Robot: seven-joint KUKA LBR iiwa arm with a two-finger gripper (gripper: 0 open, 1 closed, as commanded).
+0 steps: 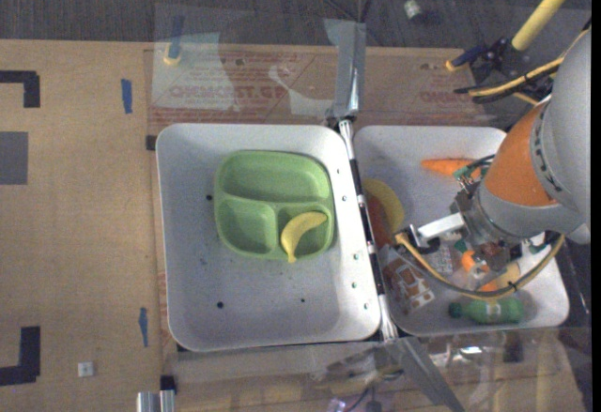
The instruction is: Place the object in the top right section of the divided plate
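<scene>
A green divided plate [225,177] lies in the left bin [254,307]. A yellow banana [302,230] rests in the plate's lower right section, its tip over the front rim. The plate's wide top section and its lower left section hold nothing. My gripper [477,260] is low over the right bin [413,143], in its right half, far from the plate. The wrist and looping cables hide what lies under it. A small orange thing [468,260] shows right at the gripper.
In the right bin, an orange carrot [447,165] lies at the back, a yellow and red piece [383,206] by the left wall, a brown packet [409,281] at the front left and a green item [488,310] at the front.
</scene>
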